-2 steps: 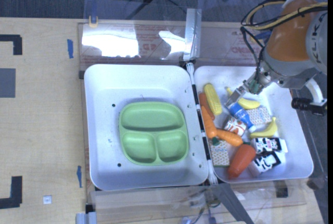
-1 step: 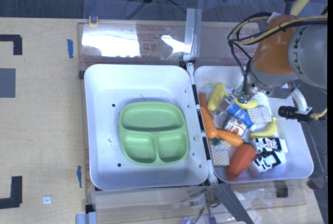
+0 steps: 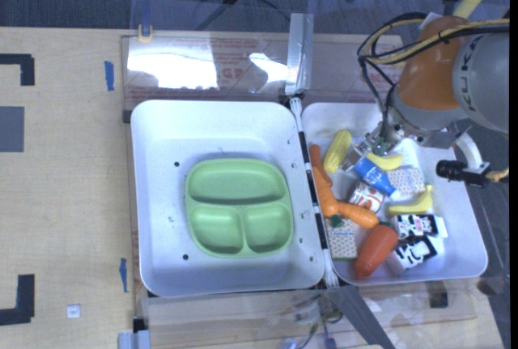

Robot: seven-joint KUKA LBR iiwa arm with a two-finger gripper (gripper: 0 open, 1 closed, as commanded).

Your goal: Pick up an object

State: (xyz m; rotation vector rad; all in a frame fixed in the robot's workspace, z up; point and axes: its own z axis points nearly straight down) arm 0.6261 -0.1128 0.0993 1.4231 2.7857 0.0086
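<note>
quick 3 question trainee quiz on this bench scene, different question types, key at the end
1. True or false: the green divided tray lies in the right bin.
2. Multiple choice: the end effector is above which bin? A) the left bin B) the right bin C) neither
3. Fill in: the long thin carrot lies along the right bin's ____ edge.

Key: 1 false, it lies in the left bin. 2 B, over the pile of toy food. 3 left, beside the divider between the bins.
</note>
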